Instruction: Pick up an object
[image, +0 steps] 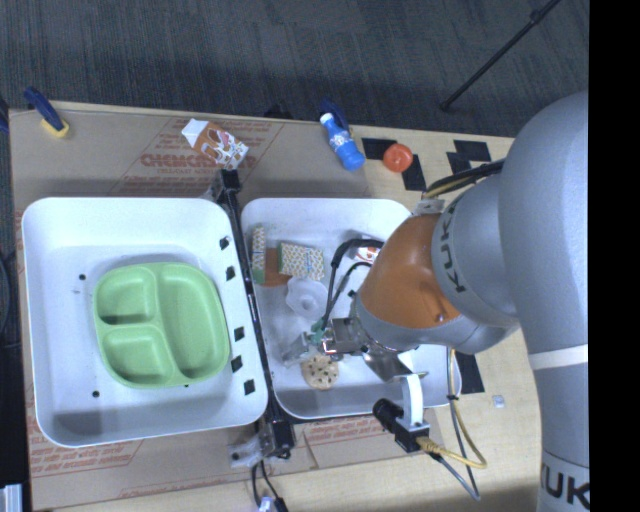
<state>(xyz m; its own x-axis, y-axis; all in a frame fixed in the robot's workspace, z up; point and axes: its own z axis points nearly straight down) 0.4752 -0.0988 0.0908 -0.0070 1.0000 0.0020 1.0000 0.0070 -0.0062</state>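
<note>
Grey arm (545, 270) links fill the right side of the view, with the orange band (405, 285) bent down over the right bin (330, 210). Beneath everything lies the bench (120, 130), covered in brown cardboard with red print. Two shallow white bins sit side by side on it; the left bin (50, 300) carries a pale green divided plate (160, 323) with three compartments, lying flat near its middle.

Inside the right bin, the wrist points toward the lower left part of the floor, and the gripper (318, 345) hangs low over the clutter there. Whether its claw is wide, narrow or closed on something cannot be told; the wrist and cables hide too much of it. Just below it lies a round cookie (319, 373) with dark chips, flat on the bin floor close to the near wall. Above that, a clear plastic piece (303, 297) lies near the middle, and a patterned yellow-green packet (301, 260) lies toward the far left corner, beside a narrow striped item (259, 257) against the left wall.

Outside the bins, along the far side of the bench, lie a blue bottle (342, 142), an orange cap (398, 156) just right of it, a small printed carton (215, 143) and a blue-and-yellow clamp (45, 113) at the far left corner.
</note>
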